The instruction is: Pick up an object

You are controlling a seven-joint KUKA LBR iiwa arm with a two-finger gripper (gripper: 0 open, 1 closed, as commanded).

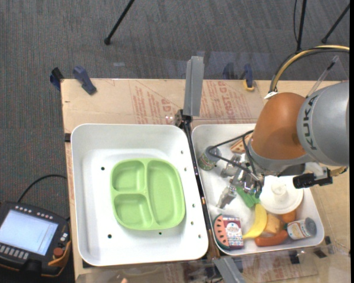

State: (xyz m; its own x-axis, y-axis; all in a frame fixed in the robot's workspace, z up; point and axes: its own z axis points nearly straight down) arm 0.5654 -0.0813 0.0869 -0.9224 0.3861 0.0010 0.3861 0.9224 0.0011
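Left bin (pixel 85 158): plate (pixel 147 193) centred | tool (pixel 233 187) over right bin (pixel 207 202)

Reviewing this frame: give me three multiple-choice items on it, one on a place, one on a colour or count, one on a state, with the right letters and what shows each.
1. Where does the divided plate lie?
A. in the left bin
B. in the right bin
C. on the floor

2. How many compartments does the divided plate have?
A. two
B. three
C. five

3. How does the gripper stand against the banana?
A. it grips the banana
B. it hangs in the right bin, apart from the banana
C. it is above the left bin

Answers:
1 A: the green plate lies flat in the middle of the left bin.
2 B: two small sections at the left and one long section at the right.
3 B: the gripper is in the right bin, up and left of the banana, with white floor showing between them.
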